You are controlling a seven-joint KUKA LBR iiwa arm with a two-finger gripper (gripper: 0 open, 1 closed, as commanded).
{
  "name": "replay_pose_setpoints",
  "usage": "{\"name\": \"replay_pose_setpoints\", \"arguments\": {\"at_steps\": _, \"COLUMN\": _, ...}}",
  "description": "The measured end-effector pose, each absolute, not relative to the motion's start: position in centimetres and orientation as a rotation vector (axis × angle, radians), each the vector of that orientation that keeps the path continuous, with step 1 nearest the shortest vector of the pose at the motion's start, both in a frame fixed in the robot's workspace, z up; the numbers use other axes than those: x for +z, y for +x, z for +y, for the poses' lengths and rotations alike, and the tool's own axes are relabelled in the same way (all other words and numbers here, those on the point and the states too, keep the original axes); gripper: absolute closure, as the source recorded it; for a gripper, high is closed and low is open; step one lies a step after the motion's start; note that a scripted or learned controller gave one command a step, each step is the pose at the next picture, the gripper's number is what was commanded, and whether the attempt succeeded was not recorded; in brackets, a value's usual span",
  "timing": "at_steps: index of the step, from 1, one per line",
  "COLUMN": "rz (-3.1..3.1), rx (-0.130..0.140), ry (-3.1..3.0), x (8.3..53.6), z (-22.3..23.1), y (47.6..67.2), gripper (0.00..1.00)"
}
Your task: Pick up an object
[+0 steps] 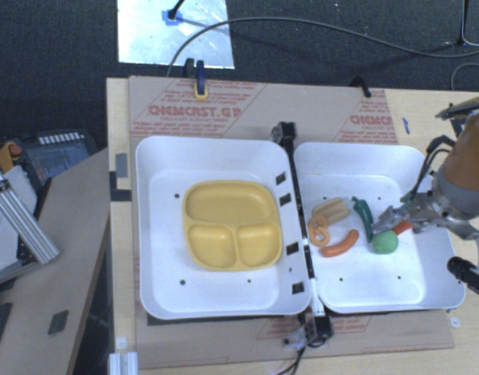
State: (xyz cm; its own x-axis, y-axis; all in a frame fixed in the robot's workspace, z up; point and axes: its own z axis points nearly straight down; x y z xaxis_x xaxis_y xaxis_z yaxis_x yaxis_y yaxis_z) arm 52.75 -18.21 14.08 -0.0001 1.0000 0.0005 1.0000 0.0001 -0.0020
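Several toy foods lie in the right bin (364, 287). A tan bun (330, 208) sits above an orange ring-shaped piece (318, 230). An orange sausage (340, 243) lies just below them. A dark green curved piece (362, 216) lies to their right. A light green ball (384, 242) rests beside a small orange-red piece (402, 227). My gripper (392, 219) reaches in from the right, low over the green ball and the orange-red piece. Its tip hides part of the orange-red piece. I see nothing lifted off the bin floor.
A yellow plate (194, 201) with three compartments lies in the left bin (157, 287). A black-clipped divider (290, 209) joins the two bins. The arm's body (466, 180) stands over the right bin's right rim. Cables cross the dark floor behind the bench.
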Motion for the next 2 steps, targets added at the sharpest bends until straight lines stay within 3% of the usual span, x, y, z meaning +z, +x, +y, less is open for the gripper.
{"name": "replay_pose_setpoints", "arguments": {"at_steps": 1, "rz": -2.221, "rx": 0.001, "ry": -2.218, "x": 8.9, "z": -18.2, "y": 52.7, "gripper": 0.00}}
{"name": "replay_pose_setpoints", "arguments": {"at_steps": 2, "rz": -2.225, "rx": -0.002, "ry": -2.223, "x": 10.2, "z": -18.2, "y": 52.9, "gripper": 1.00}}
